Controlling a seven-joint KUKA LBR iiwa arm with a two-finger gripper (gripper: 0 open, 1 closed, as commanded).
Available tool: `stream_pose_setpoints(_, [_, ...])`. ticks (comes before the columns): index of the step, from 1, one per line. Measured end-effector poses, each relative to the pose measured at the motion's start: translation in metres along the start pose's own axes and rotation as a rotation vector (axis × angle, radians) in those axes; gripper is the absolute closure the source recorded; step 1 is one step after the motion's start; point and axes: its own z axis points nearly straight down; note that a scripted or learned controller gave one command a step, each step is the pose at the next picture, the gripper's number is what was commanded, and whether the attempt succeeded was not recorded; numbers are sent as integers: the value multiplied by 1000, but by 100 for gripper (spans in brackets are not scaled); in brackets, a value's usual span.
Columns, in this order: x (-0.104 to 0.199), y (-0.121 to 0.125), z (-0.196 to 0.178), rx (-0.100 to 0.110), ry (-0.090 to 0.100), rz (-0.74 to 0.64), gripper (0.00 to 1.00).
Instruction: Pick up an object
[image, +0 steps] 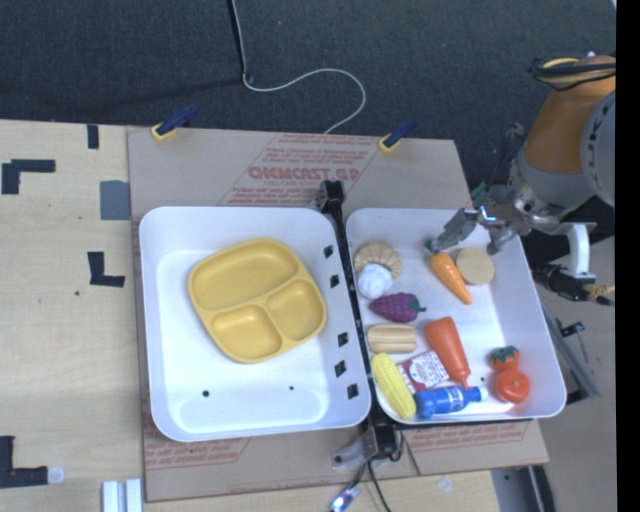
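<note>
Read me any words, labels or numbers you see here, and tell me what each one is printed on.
"CHEMCAST GP": red print, seen upside down, on the brown cardboard sheet under the two white bins; my best reading, since it is blurred.
Smaller red lines around it: too blurred to read.
Red-and-white packet in the right bin: printing too small to read.
Blue bottle: no legible label.

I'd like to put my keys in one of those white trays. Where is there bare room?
The left bin has bare floor along its near edge, below the yellow divided plate, plus a strip along its left wall. The right bin is crowded: carrot, grapes, corn, bottle, tomato. Only its far middle stays bare, near the gripper.
</note>
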Motion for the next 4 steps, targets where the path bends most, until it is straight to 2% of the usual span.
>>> stream_pose_setpoints(1, [-49,9,114,0,-1,2,0])
stream_pose_setpoints(2, [-47,11,99,-2,-3,-1,100])
stream_pose_setpoints(3, [107,24,3,-12,6,-16,100])
stream_pose_setpoints(4, [162,-37,-33,-2,3,-6,100])
